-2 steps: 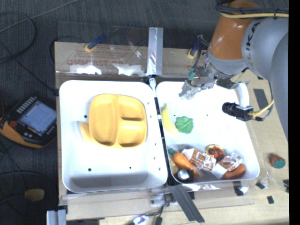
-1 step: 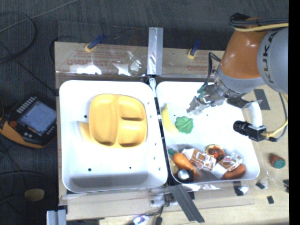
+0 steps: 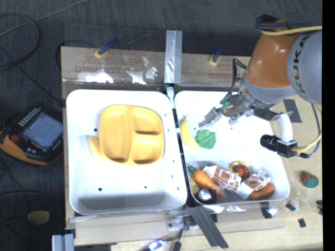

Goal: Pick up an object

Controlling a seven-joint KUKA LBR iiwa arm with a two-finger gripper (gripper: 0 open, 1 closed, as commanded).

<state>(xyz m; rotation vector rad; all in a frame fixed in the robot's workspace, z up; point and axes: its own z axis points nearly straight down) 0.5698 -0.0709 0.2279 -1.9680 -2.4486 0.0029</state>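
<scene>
So the arm's jaws [image 3: 209, 117] hang over the right bin [image 3: 282, 192], just above the green leafy toy [image 3: 205, 138], but the fingers blur together and I honestly can't tell if they're open or closed. A banana [image 3: 184, 132] hugs the divider, half hidden. The pile [image 3: 233, 180] along the front wall is a jumble. The yellow tray [image 3: 131, 133] sits in the left bin [image 3: 78, 140].

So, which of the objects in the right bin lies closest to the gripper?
The green object: it lies alone just below the gripper, while the carrot and the other items crowd the bin's near edge.
</scene>
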